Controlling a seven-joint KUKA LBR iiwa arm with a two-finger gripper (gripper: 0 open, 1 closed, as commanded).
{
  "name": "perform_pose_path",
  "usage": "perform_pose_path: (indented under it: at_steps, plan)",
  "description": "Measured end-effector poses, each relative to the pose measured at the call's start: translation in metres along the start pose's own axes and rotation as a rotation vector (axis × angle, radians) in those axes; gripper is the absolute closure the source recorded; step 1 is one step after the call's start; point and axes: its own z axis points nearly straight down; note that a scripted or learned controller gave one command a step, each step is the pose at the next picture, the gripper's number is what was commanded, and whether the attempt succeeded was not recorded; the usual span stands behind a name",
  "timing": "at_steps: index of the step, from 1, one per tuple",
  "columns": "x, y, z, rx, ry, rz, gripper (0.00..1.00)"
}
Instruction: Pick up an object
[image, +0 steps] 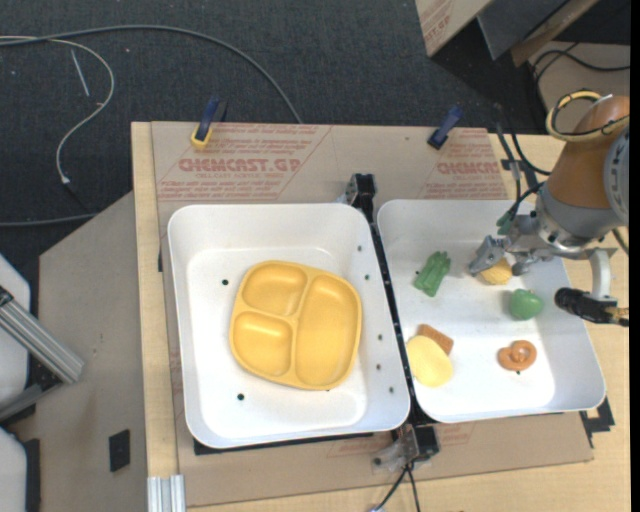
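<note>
The right bin (470, 395) holds several small toys. A green piece (433, 272) lies near its left wall. A small yellow piece (496, 273) sits at the back, with a round green one (525, 303) to its right and a little nearer. An orange ring-shaped piece (518, 354) rests toward the front right. A pale yellow piece (432, 362) leans against a brown one (438, 338) at the front left. My gripper (505, 254) hangs low over the back of this bin, right at the small yellow piece and partly covering its top.
The left bin (200, 250) carries a yellow divided plate (297, 323) in its middle. A black ridge (385, 300) separates the two bins. The arm (585, 180) comes in from the right over the right bin's back corner. Blue clamps (207, 122) pin the cardboard at the back.
</note>
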Motion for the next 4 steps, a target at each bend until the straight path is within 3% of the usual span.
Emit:
perform_pose_path:
  at_steps: [3, 4]
  plan:
    - [-0.009, 0.010, -0.161, -0.006, -0.004, -0.001, 1.00]
    - [0.047, 0.006, -0.148, 0.004, 0.002, -0.005, 1.00]
